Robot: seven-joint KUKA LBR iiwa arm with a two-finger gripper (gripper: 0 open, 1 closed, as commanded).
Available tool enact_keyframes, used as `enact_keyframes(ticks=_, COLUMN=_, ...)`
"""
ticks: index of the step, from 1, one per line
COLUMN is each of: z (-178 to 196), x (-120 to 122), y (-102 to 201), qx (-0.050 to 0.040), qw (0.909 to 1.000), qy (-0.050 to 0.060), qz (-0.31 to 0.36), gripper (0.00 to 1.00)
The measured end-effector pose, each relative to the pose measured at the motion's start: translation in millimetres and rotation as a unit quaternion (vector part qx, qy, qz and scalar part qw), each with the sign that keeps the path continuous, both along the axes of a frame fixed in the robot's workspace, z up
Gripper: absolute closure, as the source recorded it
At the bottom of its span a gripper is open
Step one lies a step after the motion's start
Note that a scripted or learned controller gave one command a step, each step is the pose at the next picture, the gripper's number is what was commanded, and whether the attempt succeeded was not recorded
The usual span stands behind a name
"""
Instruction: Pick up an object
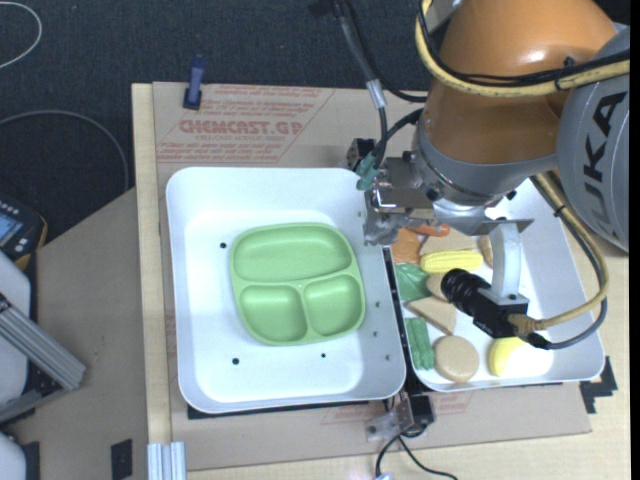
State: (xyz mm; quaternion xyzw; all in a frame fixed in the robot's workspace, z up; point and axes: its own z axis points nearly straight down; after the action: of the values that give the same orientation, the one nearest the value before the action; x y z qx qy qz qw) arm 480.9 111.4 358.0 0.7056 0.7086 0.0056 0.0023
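Gripper (400, 206): low at the right bin's (570, 363) 11 o'clock corner; jaw state, can't tell.
Corn cob (452, 261): mid-bin, looks light, rigid, smooth; likely grab across its middle.
Green tray (296, 281): left bin.

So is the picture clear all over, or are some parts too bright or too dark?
In the camera view the left bin is brightly lit, nearly washed out around the green tray; the arm casts shade over the right bin, leaving the crowded items there harder to make out; the orange band carries a soft sheen.
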Motion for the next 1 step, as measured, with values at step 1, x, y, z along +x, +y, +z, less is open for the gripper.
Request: enact_keyframes(ticks=1, z=-88.8, x=36.0, y=-32.4, qx=-0.004, qw=0.9999, qy=0.01, qz=-0.004, gripper=1.0)
